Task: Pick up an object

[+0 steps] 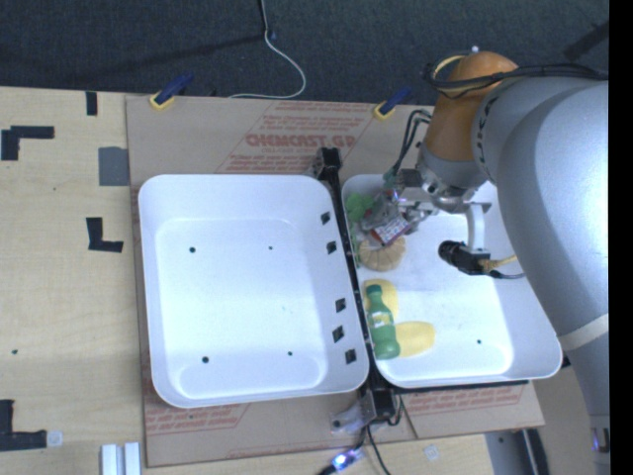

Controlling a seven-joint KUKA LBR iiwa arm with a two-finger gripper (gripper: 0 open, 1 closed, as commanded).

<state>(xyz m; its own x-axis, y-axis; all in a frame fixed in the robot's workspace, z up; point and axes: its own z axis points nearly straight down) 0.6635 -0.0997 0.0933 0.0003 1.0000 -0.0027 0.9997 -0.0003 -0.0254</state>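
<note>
Gripper (404,209) low over the right bin (495,359); its grip state cannot be told.
The packet (386,230) lies just beneath it, the green bottle (381,327) nearer the camera, lengthwise.

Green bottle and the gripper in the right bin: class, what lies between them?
In the camera view, a round tan item lies between the green bottle and the gripper, just below the red-and-white packet.

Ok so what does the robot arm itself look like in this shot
The arm is a bulky, rounded, light grey body with an orange band above the wrist. Thin dark cables loop around the band and run down beside it. The gripper is a small metallic grey unit, with a black cylindrical fitting jutting out nearby.
</note>
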